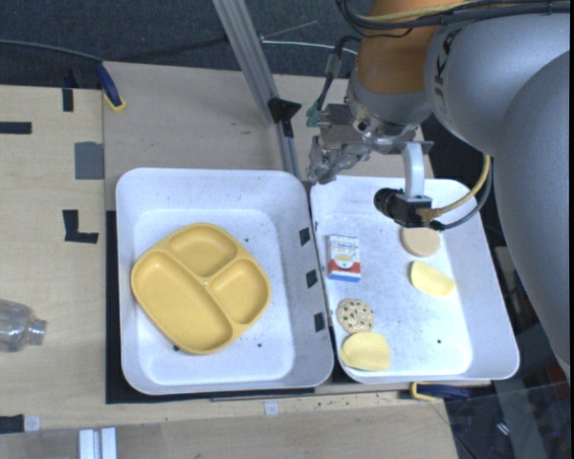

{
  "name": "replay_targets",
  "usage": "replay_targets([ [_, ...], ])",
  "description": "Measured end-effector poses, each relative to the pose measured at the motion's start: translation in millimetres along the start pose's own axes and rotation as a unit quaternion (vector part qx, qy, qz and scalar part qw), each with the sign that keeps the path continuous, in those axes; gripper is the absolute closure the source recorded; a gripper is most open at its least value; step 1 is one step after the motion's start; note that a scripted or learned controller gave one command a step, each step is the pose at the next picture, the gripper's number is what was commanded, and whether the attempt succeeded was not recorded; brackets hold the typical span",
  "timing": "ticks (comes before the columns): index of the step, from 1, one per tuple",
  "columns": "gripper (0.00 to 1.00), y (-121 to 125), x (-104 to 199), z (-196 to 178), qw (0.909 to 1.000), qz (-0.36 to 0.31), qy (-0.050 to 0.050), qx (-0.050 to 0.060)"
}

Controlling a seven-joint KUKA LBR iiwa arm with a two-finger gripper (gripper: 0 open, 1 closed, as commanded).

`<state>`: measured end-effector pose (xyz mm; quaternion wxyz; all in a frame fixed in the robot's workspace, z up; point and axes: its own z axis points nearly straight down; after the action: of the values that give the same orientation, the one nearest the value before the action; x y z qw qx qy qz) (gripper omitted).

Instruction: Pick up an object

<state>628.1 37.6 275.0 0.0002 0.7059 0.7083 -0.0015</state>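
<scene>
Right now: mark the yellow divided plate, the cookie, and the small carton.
yellow divided plate (201,287), camera view, centre ridge.
cookie (355,314), camera view, middle of top face.
small carton (343,257), camera view, printed front.

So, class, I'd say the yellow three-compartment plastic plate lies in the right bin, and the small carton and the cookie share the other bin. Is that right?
Not quite. The camera view shows the yellow three-compartment plastic plate lying in the left white bin, not the right one. The small red, white and blue carton and the round chocolate-chip cookie do share the other bin, the right white bin.
</scene>
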Motion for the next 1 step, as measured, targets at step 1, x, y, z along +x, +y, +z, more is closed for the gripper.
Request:
replay_targets([
  [1, 1.00, -19.6, 3.8, -105.0, 1.0000, 0.001, 0.002, -0.003],
])
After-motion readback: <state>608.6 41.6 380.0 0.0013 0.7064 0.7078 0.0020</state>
